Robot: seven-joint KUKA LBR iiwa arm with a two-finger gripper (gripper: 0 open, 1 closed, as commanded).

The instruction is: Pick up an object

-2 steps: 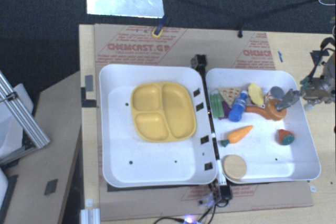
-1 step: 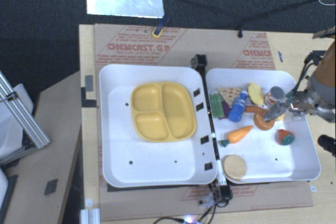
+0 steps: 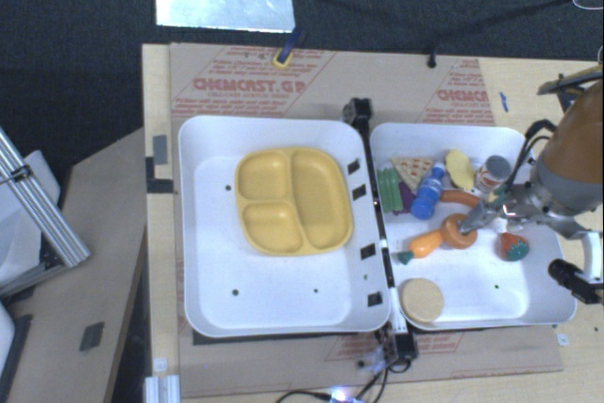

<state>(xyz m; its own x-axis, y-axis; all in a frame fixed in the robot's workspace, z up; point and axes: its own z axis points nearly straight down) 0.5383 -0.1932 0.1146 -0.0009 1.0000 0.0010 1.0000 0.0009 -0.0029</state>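
Look first at the gripper (image 3: 475, 217): it sits low in the right bin (image 3: 472, 297), reaching in from the right, with its tip right at the orange ring-shaped toy (image 3: 460, 232). You cannot tell from this angle how its jaws stand, nor whether it grips anything; the tip looks to be touching or just above the ring, and the blur there hides the rest.

Your pickable things all lie in the right bin. Along its far side you have a tan wedge with a criss-cross pattern (image 3: 412, 169), a yellow lemon-like piece (image 3: 460, 169) and a small can with a red label (image 3: 493, 173). Near the divider stand a green piece (image 3: 388, 185) and a purple piece (image 3: 405, 196), with a blue bottle (image 3: 427, 193) lying tilted just beside them. An orange carrot-like toy (image 3: 425, 243) lies just left of the ring, touching or nearly touching it. A red and green strawberry-like toy (image 3: 514, 247) lies to the right of the gripper, under the arm's wrist. A round tan disc (image 3: 422, 298) rests in the near left corner.

The left bin (image 3: 212, 297) holds a yellow divided plate (image 3: 292, 200) with three compartments, lying flat near its middle.
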